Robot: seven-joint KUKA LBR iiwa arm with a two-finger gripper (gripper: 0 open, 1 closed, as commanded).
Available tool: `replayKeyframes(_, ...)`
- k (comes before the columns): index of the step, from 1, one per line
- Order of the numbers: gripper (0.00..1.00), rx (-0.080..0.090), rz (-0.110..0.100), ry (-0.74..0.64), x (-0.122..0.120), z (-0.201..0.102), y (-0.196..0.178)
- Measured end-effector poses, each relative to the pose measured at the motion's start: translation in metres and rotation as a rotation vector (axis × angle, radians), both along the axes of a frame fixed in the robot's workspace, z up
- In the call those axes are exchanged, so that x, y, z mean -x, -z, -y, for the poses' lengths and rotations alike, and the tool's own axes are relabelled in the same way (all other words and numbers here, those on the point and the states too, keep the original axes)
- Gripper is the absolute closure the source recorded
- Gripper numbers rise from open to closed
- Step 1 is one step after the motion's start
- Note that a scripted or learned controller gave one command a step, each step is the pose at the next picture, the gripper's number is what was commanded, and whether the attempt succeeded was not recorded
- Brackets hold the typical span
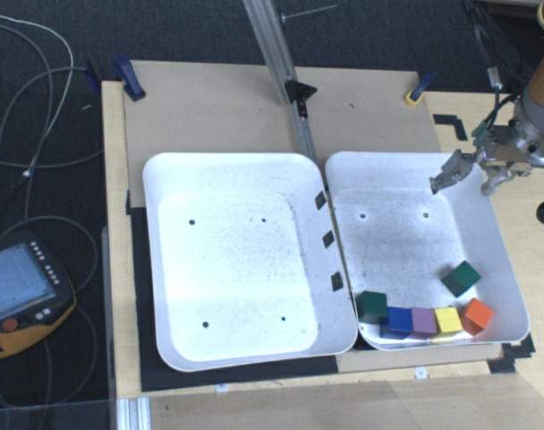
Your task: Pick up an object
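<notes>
Several small blocks lie along the near edge of the right bin (487,213): a dark green block (372,305), a blue block (400,320), a purple block (424,320), a yellow block (447,320) and an orange block (478,314). A second green block (461,279) lies a little above them. My gripper (471,175) hangs over the far right part of that bin, well above the blocks. Its two fingers stand spread apart with nothing between them.
The left bin (164,186) sits beside the right one, joined by black clips (328,238). A metal pole (270,38) rises from the bench's far edge. Blue clamps (128,79) grip the board's far corners. A teach pendant (21,289) lies far left.
</notes>
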State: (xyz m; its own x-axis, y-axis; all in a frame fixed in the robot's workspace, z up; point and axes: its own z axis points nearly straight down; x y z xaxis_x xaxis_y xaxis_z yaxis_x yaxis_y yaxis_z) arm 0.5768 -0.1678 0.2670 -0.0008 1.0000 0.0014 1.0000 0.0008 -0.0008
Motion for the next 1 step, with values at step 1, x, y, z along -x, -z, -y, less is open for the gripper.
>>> replayKeyframes(1,0.0,0.0,0.0,0.001,0.0274,0.0021,-0.0157)
